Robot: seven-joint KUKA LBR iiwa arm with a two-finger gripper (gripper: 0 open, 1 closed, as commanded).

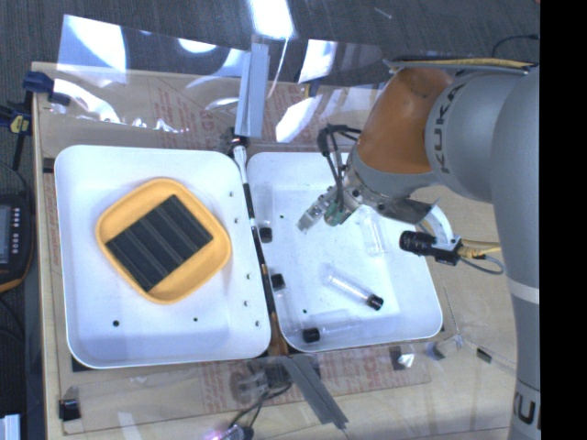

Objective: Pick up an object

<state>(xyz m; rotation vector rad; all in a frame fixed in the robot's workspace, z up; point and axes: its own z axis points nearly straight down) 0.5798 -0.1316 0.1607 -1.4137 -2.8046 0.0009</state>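
Camera view: hand (323, 212) low over the right bin (417, 324), finger state cannot be told. Clear tube with dark cap (354, 291) lies on the bin floor, apart from the hand. Risk: tube is slick and round, could roll or slip from a pinch. Transparent items near the wrist are hard to separate from glare.

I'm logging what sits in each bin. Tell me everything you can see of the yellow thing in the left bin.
The yellow object is a rounded-square, tray-like pad with a thick, soft-looking yellow-orange rim around a dark ribbed panel of parallel strips. It lies flat on the floor of the left bin, turned at an angle to the bin's walls, roughly in the middle and touching no wall. Nothing rests on it.
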